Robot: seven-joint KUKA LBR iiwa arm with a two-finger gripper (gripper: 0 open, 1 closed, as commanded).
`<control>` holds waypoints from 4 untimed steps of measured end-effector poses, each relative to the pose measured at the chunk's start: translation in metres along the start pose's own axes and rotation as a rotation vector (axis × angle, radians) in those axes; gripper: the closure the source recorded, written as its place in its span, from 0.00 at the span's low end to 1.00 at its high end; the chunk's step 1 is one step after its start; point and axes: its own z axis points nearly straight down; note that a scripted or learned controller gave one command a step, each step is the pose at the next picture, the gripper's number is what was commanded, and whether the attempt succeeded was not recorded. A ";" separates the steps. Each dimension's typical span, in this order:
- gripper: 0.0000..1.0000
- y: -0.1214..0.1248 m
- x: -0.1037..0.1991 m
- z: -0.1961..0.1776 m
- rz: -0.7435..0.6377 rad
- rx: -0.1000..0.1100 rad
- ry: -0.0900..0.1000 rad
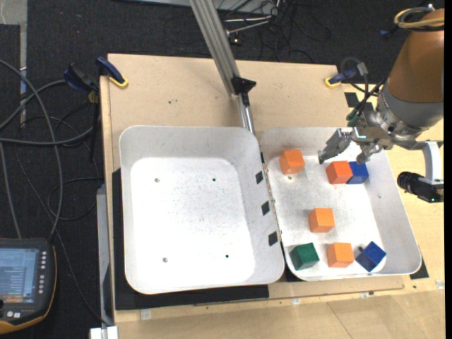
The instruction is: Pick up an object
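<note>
Right bin: we are counting seven blocks; gripper is hovering beside the red-orange block, probably lining up; its grip we cannot tell.

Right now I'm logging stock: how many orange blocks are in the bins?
4, all in the right bin: far left, far by the pincer, middle, near edge. The arm may hide more.
</note>
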 end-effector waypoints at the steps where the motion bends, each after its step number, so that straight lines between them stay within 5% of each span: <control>1: 0.00 0.001 0.000 -0.003 0.001 -0.005 -0.001; 4: 0.00 -0.003 0.006 0.165 0.003 -0.002 -0.001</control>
